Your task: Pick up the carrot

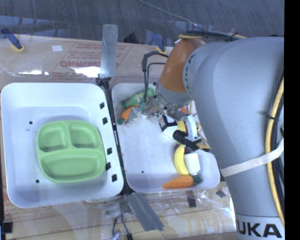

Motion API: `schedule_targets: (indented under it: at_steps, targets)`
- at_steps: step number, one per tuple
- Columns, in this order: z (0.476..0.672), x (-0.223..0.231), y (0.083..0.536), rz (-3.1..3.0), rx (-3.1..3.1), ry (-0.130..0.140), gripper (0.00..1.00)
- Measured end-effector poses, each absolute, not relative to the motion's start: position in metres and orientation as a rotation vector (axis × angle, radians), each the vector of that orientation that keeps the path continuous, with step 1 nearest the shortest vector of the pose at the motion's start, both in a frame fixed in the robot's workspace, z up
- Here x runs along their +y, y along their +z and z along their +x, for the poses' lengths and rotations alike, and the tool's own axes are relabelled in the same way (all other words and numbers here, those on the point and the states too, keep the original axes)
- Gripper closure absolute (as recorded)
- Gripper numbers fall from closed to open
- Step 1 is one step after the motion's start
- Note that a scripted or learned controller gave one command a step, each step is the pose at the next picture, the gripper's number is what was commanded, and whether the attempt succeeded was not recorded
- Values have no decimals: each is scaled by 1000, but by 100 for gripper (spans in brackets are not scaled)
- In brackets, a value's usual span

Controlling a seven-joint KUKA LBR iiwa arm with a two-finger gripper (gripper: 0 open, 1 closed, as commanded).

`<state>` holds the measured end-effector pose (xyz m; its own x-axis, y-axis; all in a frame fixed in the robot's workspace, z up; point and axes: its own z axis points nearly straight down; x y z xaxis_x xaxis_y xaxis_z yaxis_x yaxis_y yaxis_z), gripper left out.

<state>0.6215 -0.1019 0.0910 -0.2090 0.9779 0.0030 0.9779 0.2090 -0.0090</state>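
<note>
The shallow white left bin [10,134] holds a green three-compartment plastic plate [70,151]. In the white right bin [145,164], the orange carrot [178,182] lies at the near edge, just beside a yellow banana [180,160]. The gripper [142,109] sits at the far end among small items; its grip cannot be made out.

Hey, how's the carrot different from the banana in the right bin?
The carrot is orange with a green end, while the banana is yellow. The carrot lies along the bin's near edge, roughly sideways in the view; the banana runs up and down, just above it. The carrot tapers to a point; the banana is curved and blunter. Both lie in the right bin, close beside the arm.
</note>
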Motion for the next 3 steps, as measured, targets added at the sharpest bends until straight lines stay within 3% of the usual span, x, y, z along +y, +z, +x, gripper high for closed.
schedule_targets:
  at_steps: [1,2,3]
  targets:
    - [622,-101,101,-1960,-2445,14,100]
    - [622,-101,101,-1960,-2446,15,0]
    - [600,-103,91,-2377,-2046,6,0]
